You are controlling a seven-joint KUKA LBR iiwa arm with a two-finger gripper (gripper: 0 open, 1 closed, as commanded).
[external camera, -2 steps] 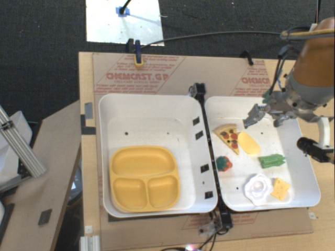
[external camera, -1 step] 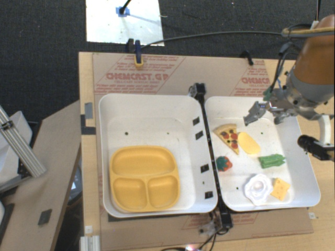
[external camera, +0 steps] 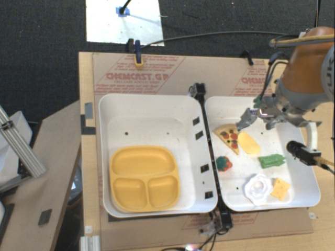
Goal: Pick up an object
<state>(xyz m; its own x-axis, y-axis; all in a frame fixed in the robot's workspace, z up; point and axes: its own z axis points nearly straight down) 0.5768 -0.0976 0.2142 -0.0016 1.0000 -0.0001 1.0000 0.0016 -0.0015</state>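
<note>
Over the right bin (external camera: 314, 192), up near its far wall, the hand (external camera: 250, 118) hangs at the end of the grey arm (external camera: 306, 61), tip slanting down and left toward the toys. Whether it is apart or together I cannot tell (the angle hides that), and nothing shows gripped in it.

Just beside the tip lies the pizza slice (external camera: 229, 137), a flat wedge with red dots, and touching its right side the yellow oval piece (external camera: 249, 144). Both look like light, stiff toy food, smooth and probably a bit slippery. The oval has more body, so I'd judge it the easier grab, pinched across its narrow width; the pizza is thin and lies flat, so a grip would have to catch its edges.

Further out: a green block (external camera: 271, 161), chunky and straight-sided, a good candidate too, taken across its short sides. Then a small red and green piece (external camera: 224, 164) by the divider, a white crinkled object (external camera: 258, 188) and a cheese wedge (external camera: 281, 189) touching it near the front.

Across the divider, a yellow compartment tray (external camera: 145, 179) sits in the left bin (external camera: 152, 114).
</note>
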